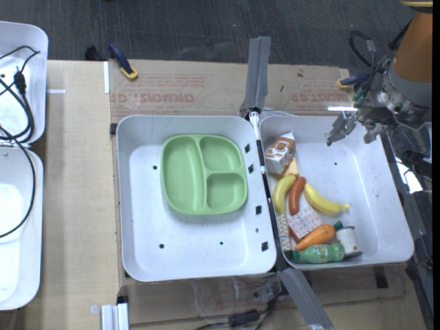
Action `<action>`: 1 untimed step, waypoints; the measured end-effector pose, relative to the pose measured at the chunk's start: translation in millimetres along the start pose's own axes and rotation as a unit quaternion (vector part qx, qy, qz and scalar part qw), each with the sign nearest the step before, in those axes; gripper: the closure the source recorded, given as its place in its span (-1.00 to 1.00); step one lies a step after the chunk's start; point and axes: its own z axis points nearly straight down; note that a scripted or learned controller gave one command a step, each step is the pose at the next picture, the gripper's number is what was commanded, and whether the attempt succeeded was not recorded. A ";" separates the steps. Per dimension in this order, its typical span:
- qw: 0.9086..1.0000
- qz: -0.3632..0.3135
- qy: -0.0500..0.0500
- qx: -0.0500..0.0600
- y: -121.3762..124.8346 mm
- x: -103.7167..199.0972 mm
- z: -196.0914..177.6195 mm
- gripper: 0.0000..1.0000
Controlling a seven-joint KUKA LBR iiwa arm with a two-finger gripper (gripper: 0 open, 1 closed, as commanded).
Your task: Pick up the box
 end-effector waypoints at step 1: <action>1.000 -0.004 0.000 -0.001 0.2 -68.5 180.1 -1.00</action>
